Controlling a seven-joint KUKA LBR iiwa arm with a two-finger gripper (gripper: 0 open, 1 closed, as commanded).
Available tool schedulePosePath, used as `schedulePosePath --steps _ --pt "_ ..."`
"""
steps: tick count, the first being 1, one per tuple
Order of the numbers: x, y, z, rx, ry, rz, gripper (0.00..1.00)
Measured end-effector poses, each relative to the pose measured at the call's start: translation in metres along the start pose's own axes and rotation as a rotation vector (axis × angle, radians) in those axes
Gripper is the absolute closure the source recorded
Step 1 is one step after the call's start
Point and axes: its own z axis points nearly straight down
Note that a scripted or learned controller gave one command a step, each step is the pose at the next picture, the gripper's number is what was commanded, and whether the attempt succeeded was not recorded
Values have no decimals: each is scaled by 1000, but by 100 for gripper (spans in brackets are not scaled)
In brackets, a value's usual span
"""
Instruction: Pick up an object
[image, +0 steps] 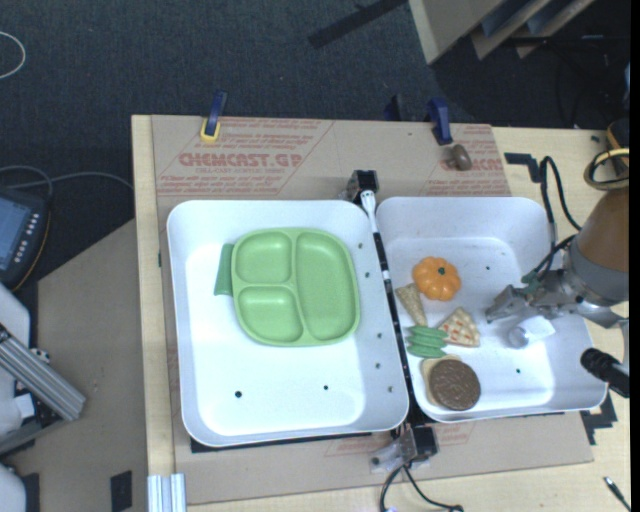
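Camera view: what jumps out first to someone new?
The green divided plate fills the middle of the left bin. In the right bin, a small orange pumpkin sits above a cluster of toy food: cracker-like wedges, a green pod and a brown round cookie. The end effector hovers low at that bin's right side.

Probably lab, clamped bench (300, 150), cables (60, 180)

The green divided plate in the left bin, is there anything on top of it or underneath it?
The green divided plate has nothing in its three compartments. A darker green piece sticks out from under its left edge. Whatever else lies beneath is covered by the plate. The left bin holds both.
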Motion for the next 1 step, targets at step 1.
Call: schedulePosePath --steps 1 --pt "-1 1 -10 -5 -4 0 100"
